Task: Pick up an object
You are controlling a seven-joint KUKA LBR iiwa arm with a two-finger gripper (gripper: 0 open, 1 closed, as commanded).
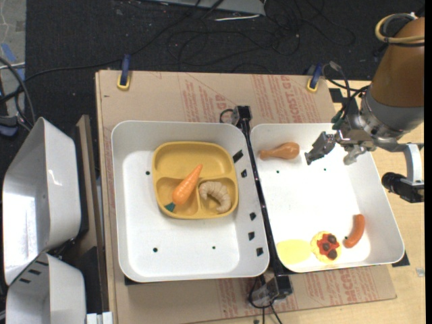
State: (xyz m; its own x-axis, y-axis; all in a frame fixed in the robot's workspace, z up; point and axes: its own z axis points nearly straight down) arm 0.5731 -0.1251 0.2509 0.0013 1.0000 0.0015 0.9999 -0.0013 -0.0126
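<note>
The tabletop [169,93] is a brown board clamped at its far edge, standing on a dark floor strewn with cables [202,19]. It carries two shallow white bins side by side. The left bin [135,248] holds a yellow divided plate [165,157], with a carrot [187,184] lying slantwise in one compartment and a pale shrimp [217,196] in the compartment beside it. The right bin [297,201] holds a chicken drumstick [281,152] near its far left corner, a red sausage [354,231] near its right wall, and along its near wall a small pizza slice [327,245] next to a flat yellow piece [292,251]. The grey arm [398,66] with its orange band reaches in from the right, and its claw [335,148] hangs over the far part of the right bin with its two fingers spread apart and nothing between them. The drumstick lies just to the left of the claw, apart from it; the sausage and pizza slice lie well apart from it, toward the near side.
</note>
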